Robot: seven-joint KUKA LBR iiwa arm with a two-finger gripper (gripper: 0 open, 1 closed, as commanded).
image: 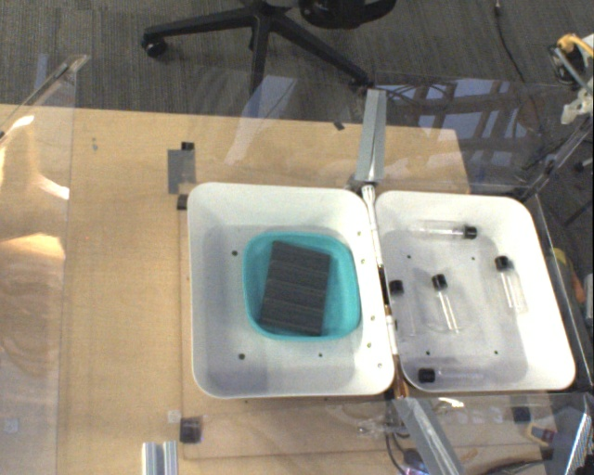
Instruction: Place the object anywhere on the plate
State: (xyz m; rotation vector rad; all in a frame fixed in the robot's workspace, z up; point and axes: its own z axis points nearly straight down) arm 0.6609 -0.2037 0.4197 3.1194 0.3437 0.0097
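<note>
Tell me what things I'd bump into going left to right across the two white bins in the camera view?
Teal plate with the dark ridged block on it, then the clear tubes with black caps: the middle one, the top one, the right one.

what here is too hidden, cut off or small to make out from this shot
- Plate in the left bin: its middle is covered by the dark ribbed block.
- Clear tubes in the right bin: transparent and small, contents unreadable.
- Black piece at that bin's near rim: too small to identify.
- Office chair: cut off by the top edge.
</note>
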